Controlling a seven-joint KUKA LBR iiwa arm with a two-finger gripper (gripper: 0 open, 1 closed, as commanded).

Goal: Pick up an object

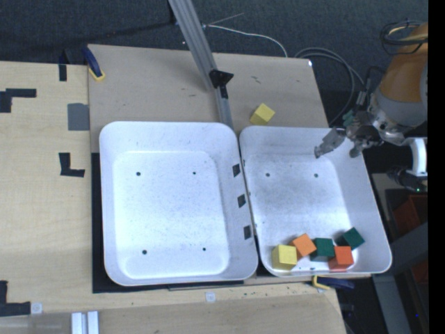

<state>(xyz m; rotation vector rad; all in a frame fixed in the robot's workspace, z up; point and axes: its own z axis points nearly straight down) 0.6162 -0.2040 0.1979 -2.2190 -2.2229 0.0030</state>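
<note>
- White right bin (pixel 361 186): holds a cluster of blocks at its near edge: yellow block (pixel 284 256), orange block (pixel 304 244), green block (pixel 324 247), red-orange block (pixel 343 257), dark green block (pixel 353 238).
- Touching or nearly so, all five, in a tight group.
- Above the bin's far right corner: gripper (pixel 341 143), fingers spread apart, nothing between them.
- Well apart from the blocks.
- On the bench beyond the bins: a lone yellow cube (pixel 263 114).
- White left bin (pixel 111 186) alongside.

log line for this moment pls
gripper: open, above right bin top edge, holding nothing | blocks: clustered in bin's near corner | yellow block: on bench outside bins
</note>
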